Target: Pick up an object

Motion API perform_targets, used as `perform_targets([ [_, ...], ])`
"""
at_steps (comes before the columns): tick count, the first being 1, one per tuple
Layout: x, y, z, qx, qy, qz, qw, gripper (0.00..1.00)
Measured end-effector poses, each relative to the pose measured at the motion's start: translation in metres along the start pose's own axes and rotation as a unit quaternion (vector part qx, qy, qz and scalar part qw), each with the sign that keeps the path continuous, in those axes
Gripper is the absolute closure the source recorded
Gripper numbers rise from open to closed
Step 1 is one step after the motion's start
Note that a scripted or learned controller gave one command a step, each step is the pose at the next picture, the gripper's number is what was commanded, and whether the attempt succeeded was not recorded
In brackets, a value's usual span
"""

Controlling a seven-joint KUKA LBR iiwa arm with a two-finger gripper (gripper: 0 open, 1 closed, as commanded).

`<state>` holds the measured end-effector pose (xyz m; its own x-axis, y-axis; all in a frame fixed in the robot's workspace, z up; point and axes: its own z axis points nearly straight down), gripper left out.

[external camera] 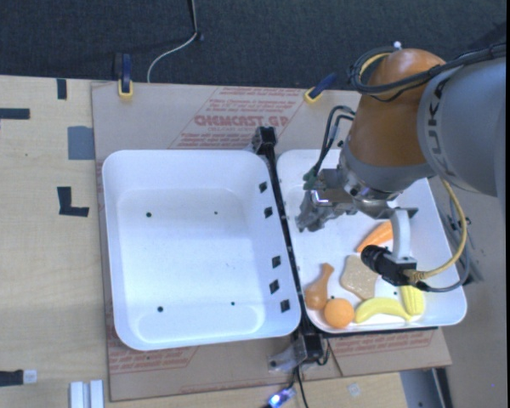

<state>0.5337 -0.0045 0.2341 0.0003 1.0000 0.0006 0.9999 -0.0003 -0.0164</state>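
Observation:
The right bin (323, 249) holds several toy foods near its front edge: an orange ball (338, 314), a yellow banana (382, 310), a tan bread slice (357, 280), an orange drumstick-shaped piece (319, 289), a carrot-like orange piece (376, 235) and a yellow corn piece (412, 300). My gripper (313, 216) hangs over the left part of the right bin, behind these items and close to the divider. Nothing shows between its fingers.
The left bin (187, 245) lies beside the right one, split by a black-clipped divider (276, 236). The arm's grey and orange body (399, 117) covers the back of the right bin. A cable (450, 253) loops along its right side.

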Motion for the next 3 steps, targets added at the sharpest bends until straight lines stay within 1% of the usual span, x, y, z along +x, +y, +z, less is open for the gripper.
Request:
perform_targets([
  [1, -0.007, 0.092, -0.084, -0.014, -0.001, -0.002, 0.9999, 1.0],
  [2, 0.018, 0.039, -0.269, -0.017, 0.001, -0.003, 0.9998, 1.0],
  [3, 0.085, -0.002, -0.269, -0.008, 0.001, -0.005, 1.0, 1.0],
])
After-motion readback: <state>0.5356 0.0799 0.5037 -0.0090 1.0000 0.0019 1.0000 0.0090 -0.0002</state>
